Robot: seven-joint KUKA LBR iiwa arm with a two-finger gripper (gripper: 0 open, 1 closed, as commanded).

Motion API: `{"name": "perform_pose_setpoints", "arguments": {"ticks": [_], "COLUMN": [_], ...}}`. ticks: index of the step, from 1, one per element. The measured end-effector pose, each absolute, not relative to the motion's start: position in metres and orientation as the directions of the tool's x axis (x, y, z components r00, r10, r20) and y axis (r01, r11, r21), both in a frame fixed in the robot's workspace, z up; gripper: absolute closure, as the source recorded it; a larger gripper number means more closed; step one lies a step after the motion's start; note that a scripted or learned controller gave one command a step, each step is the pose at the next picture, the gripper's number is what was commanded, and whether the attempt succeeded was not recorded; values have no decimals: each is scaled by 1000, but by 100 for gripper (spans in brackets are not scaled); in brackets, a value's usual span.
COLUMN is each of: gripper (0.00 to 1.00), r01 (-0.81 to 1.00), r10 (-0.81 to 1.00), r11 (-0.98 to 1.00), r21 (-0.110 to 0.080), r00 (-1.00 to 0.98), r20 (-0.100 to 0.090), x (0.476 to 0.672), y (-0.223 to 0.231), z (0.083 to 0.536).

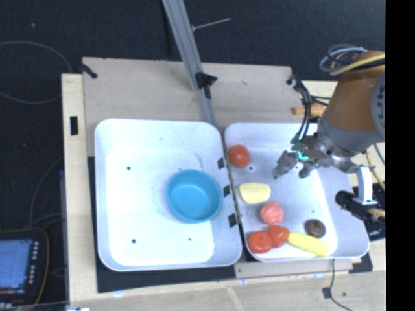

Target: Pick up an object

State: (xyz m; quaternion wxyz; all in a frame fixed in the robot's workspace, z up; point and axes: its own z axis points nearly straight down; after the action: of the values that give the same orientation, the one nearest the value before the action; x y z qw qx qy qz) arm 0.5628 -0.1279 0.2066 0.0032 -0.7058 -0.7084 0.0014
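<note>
Gripper (293,165): two dark fingers on the grey arm with orange band (353,102), placed right of centre in the frame, over the upper part of the right-hand shallow white bin (337,235). Fingers stood apart, nothing between them.

Step in hand, as judged: approach; no object had yet been taken. The next move would call for choosing one item, bringing the spread fingers over it, lowering, and closing. Nearest candidates lay below and left of the gripper.

Right bin, contents:
- small orange-red round ball (239,155), upper left corner of the bin, well apart from the others.
- pale yellow rounded block (254,192), left side, mid-height, near the gripper.
- pink lumpy ball (272,212), just below the block.
- two red tomato-like pieces (267,238), lower left, touching each other.
- yellow banana-shaped piece (308,243), lower edge, just beside the red pieces.
- small dark brown round object (315,227), just above the banana shape's right end.

Left-hand shallow white bin (130,141), centre-left of the frame, contents:
- blue plastic bowl (193,195), upright, near the right wall.
</note>
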Motion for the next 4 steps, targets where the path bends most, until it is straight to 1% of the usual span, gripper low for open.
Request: {"name": "perform_pose_setpoints", "arguments": {"ticks": [1,2,3,4], "gripper": [0,0,0,100], "r01": [1000,1000,1000,1000], "r10": [1000,1000,1000,1000], "r11": [4,-1,-3,-9], "r21": [1,-6,-6,5], "r00": [-4,1,3,9], "r20": [2,-2,-2,1], "x": [564,557,556,559], "y": [-128,-138,-140,-139], "z": [210,159,104,121]}}
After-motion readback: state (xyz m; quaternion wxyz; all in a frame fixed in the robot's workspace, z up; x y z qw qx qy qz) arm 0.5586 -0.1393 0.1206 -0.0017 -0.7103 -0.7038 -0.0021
